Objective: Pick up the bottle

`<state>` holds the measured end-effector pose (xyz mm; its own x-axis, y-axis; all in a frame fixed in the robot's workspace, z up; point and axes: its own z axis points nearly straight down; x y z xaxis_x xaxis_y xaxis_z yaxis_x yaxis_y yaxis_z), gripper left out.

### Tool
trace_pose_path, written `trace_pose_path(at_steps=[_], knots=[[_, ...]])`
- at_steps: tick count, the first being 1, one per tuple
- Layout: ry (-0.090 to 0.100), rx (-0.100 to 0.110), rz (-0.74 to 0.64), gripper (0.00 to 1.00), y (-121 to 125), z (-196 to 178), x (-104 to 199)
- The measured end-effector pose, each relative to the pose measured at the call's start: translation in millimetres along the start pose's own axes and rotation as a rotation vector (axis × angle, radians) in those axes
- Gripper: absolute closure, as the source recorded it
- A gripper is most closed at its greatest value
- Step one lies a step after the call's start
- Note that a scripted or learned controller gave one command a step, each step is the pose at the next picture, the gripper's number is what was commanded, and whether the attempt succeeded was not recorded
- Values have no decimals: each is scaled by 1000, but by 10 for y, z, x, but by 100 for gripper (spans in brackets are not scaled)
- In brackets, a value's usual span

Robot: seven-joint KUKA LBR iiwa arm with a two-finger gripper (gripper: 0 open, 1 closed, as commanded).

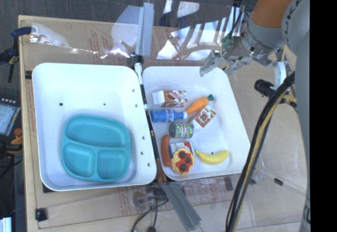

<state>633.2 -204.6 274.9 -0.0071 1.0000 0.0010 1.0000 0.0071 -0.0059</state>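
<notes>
Blue bottle (pixel 167 116): lying on its side in the right bin (pixel 239 120), by the left wall, beside the can (pixel 181 130).
Gripper (pixel 217 63): fingers spread apart, holding nothing, over the bin's far edge.
Left bin (pixel 47 83): teal tray (pixel 96 148).

The grey robot arm with the orange band (pixel 281 2) is cut off by the top edge, so its upper links are not seen. The gripper (pixel 218 63) is shown blurred and small above the far rim of the right white bin (pixel 238 120); whether its fingers are apart or together cannot be told. The print on the small blue plastic bottle with the white cap (pixel 167 116) is too small to be read. The same is true for the label of the green tin can (pixel 181 130). The red sausage-shaped toy (pixel 166 150) is partly covered by the round pizza-like toy (pixel 182 160).
</notes>
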Motion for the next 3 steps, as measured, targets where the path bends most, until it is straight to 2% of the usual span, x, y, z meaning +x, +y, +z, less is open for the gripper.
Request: trace_pose_path(at_steps=[1, 2, 3], knots=[[-4, -21, -71, 0, 63, 1557, 404], [-10, -15, -178, 0, -483, 1774, 651], [-12, -9, -179, 100, -502, 1699, 627]])
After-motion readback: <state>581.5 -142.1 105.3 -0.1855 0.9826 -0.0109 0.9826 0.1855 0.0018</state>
